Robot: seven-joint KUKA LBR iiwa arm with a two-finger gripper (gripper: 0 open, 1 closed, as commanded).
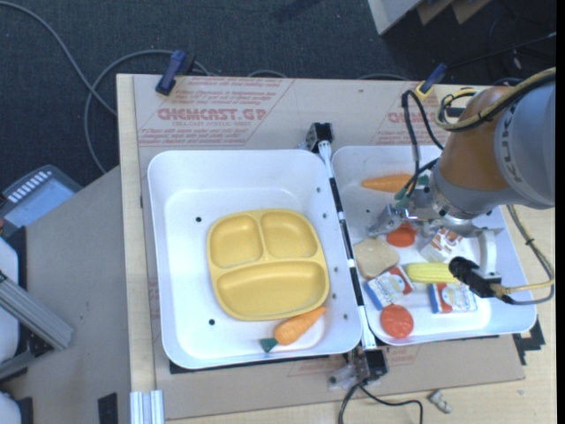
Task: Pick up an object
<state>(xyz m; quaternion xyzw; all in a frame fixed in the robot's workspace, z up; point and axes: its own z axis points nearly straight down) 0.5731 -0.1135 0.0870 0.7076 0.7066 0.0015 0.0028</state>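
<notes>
Where my arm [494, 148] reaches down into the right bin [516, 321], my gripper [408, 219] sits low near that bin's middle, just above a small red piece [402, 236]; my wrist hides much of it, so I cannot tell its state. A carrot [386, 183] lies near the bin's far edge. Bread [376, 257], corn [430, 273], a packet [389, 286] and a tomato [397, 321] crowd the near half. The left bin [177, 179] carries a yellow divided plate [267, 263], with another carrot [297, 327] at its near edge.
</notes>
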